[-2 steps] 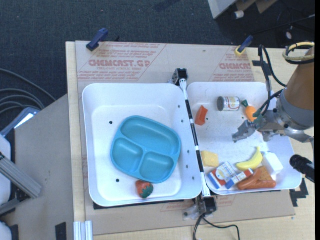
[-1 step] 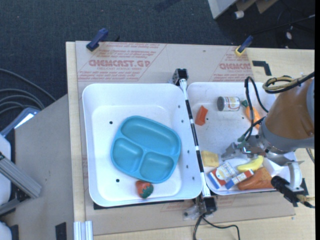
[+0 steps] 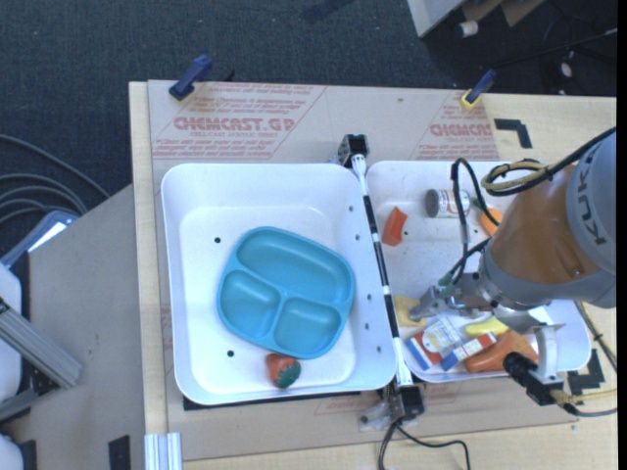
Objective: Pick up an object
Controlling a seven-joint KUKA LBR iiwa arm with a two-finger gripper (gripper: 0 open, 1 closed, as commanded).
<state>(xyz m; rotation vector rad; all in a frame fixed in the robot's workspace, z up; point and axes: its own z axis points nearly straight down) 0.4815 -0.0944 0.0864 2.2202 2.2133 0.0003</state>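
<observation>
One glossy blue 3-compartment plastic tray (image 3: pixel 285 291) in left bin (image 3: pixel 186 223); gripper (image 3: pixel 438 303) state can't tell.

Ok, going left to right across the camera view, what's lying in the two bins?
Blue tray → strawberry → orange block → small can → arm, over a pile of small items at the right bin's near end.

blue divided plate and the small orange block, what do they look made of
Blue three-compartment plate: likely moulded plastic, smooth and even in colour, with a soft sheen and rounded ridges. Small orange block: matte, flat-faced, maybe foam or plastic; too small to tell.
</observation>
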